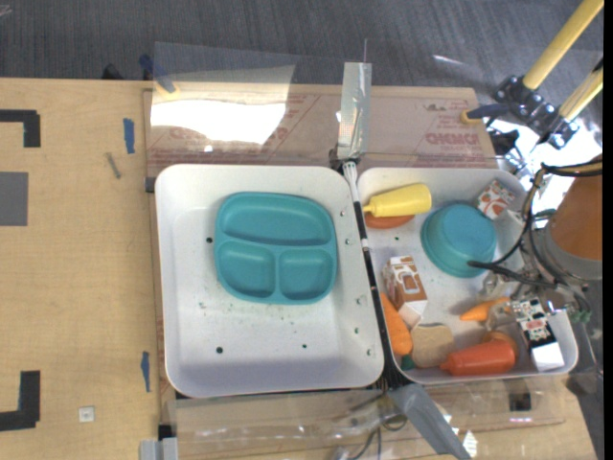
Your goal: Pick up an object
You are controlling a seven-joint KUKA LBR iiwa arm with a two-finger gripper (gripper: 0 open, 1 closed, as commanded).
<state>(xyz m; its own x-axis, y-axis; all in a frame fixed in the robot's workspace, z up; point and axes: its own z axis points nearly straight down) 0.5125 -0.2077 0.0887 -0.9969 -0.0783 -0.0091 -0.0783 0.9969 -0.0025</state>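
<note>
Your bench carries two shallow white bins side by side; the right bin (565, 357) holds the clutter. The gripper (522, 300) hangs at that bin's right side, but whether it is open or shut you cannot tell. Nearest, just below and left of it, lies the red-orange plastic sausage (479, 357), long axis pointing left-right across the bin.
</note>
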